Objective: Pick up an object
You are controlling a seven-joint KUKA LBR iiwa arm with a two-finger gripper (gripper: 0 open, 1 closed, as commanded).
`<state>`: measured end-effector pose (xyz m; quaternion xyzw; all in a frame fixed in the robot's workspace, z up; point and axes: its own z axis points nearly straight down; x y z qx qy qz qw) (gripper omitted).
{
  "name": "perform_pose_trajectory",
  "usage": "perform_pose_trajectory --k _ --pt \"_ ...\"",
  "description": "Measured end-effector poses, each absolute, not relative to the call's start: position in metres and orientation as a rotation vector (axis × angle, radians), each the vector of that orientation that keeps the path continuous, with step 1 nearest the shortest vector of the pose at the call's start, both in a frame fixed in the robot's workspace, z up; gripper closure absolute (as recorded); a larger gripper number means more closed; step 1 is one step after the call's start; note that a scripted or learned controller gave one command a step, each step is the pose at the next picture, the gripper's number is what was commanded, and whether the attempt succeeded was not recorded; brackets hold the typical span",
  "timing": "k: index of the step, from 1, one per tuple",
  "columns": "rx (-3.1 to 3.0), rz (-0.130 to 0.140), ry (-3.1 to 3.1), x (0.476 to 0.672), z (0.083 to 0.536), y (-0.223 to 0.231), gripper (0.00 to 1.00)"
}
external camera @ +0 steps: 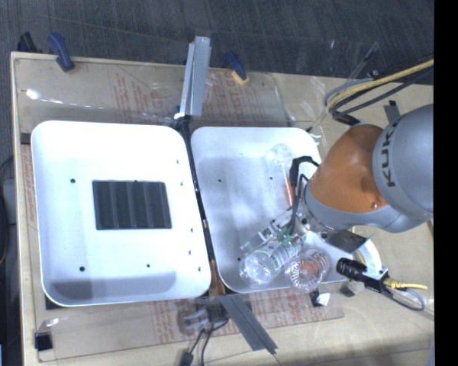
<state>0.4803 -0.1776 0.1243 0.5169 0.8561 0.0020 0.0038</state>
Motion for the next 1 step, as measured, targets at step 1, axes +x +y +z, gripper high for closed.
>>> perform_pose_trajectory --k 1 --pt "1.94 0.001 2.468 0.5143 0.1408 -0.211 0.0"
